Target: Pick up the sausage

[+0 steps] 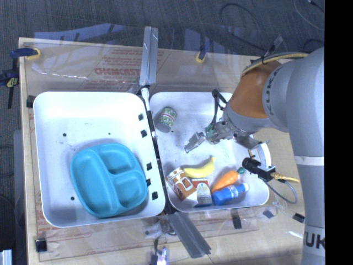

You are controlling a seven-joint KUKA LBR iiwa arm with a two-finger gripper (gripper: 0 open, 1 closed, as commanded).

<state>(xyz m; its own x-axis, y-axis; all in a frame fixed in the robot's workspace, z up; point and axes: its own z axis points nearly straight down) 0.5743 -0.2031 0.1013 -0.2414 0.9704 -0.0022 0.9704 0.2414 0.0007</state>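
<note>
My gripper [194, 142] hangs over the middle of the right bin [182, 101], above bare white floor. It reaches in from the right on the grey arm with the orange band [251, 95]. Nothing shows in its grasp. Just below it a yellow banana [199, 168] lies by the bin's front. A green-labelled can [166, 117] lies up and to the left of the gripper, near the divider.
Along the right bin's front wall sit an orange-and-white carton [181, 184], a small white bottle [203, 194], an orange carrot [225, 179] and a blue bottle [229, 194]. The left bin [55, 109] holds a blue divided plate [108, 179].
</note>
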